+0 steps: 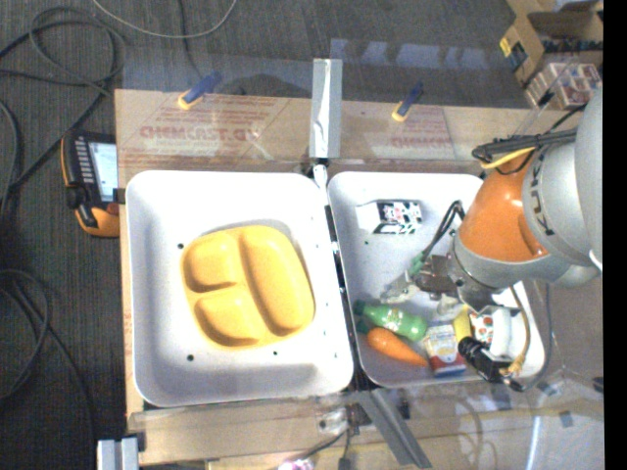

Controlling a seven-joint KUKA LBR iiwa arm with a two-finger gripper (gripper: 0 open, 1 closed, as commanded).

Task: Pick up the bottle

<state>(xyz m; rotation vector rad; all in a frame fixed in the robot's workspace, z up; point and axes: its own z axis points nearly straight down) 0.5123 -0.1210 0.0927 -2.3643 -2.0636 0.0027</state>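
bottle: green, lying in right bin, just above carrot
gripper: low over bin, just up-right of bottle
fingers: can't tell, hidden
left bin: yellow tray

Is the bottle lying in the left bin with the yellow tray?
No, the bottle lies in the right bin beside the carrot; the tray sits in the left bin.

The green bottle I'm after lies on its side in the right bin, near the front, just above the carrot.
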